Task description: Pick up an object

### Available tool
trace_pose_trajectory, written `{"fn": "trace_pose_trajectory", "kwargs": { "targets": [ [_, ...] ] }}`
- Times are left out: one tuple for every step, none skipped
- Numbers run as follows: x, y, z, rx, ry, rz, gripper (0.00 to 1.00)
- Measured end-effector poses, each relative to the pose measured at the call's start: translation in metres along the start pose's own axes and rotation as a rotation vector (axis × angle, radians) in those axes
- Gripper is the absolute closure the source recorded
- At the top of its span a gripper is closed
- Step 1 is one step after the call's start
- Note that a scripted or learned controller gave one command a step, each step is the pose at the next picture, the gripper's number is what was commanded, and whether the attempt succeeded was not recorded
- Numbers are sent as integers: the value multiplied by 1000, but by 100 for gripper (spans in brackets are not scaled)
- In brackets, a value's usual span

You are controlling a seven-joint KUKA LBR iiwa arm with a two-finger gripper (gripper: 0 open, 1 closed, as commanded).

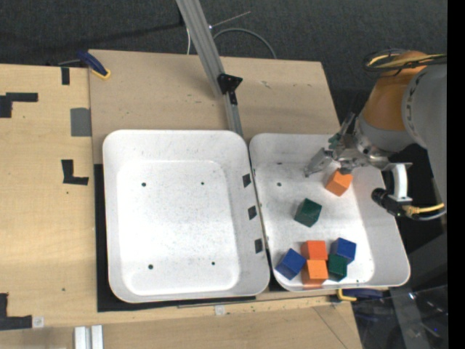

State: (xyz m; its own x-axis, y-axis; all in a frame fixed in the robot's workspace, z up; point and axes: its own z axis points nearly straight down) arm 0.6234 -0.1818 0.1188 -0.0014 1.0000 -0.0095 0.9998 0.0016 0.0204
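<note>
1. The arm (407, 107) reaches in from the right, its orange band above the wrist, and its gripper (336, 163) sits over the upper part of the right bin (280, 151).
2. Two thin grey fingers (317, 166) splay out from the gripper, pointing toward the left and down; they stand spread apart with nothing between them.
3. An orange block (338, 183) lies just below the gripper, tilted, very near the finger ends or touching them; contact cannot be told, and it is not clamped.
4. A dark green cube (308, 212) rests alone near the middle of the right bin, apart from the orange block.
5. A cluster sits at the near end of the same bin: a blue block (290, 263) on the left, two orange blocks (315, 259) stacked front to back beside it, then a small green block (337, 267) and another blue cube (345, 249) on the right, all touching or just beside each other.
6. The left bin (116, 158) lies side by side with the right bin on the wooden bench (145, 86).
7. A grey metal pole (203, 35) slants across the bench above the bins.
</note>
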Motion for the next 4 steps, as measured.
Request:
{"fn": "trace_pose_trajectory", "kwargs": {
  "targets": [
    [0,0,-8,0,-2,-1,100],
    [-1,-6,-60,17,8,1,100],
    [-1,-4,-105,16,8,0,100],
    [56,6,-98,21,11,-5,100]
  ]
}}
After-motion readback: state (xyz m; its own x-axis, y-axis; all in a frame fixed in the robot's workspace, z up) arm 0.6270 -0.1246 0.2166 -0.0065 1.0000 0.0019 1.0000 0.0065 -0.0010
